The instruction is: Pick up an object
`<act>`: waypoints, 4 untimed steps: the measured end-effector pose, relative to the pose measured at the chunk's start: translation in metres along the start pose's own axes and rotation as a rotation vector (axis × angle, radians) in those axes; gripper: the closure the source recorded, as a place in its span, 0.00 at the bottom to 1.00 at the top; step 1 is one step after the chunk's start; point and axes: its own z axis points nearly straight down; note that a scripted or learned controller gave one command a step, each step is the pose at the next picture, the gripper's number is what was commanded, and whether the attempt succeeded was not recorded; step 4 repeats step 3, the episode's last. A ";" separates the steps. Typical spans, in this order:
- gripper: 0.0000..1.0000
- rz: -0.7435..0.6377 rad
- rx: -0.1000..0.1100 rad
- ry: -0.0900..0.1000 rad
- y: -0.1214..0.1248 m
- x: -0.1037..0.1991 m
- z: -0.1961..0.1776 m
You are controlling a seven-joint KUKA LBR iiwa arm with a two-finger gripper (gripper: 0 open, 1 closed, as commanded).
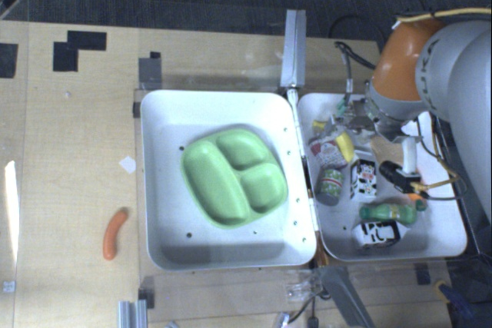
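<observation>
Arm is seen reaching in from the right, w/ the gripper lowered into the far corner of the right bin — jaws are buried in clutter, so open or closed can't be told. Nothing is seen held. Closest candidate is the yellow item, just below-left of the jaws, long axis slanted. Can and green bottle lie further toward the near side. Green tray is sat in the left bin.
</observation>
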 end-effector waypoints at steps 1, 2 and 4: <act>1.00 -0.001 -0.007 0.001 0.003 0.001 -0.013; 1.00 0.013 0.016 0.002 0.013 0.057 -0.127; 1.00 0.006 0.009 0.001 0.015 0.058 -0.138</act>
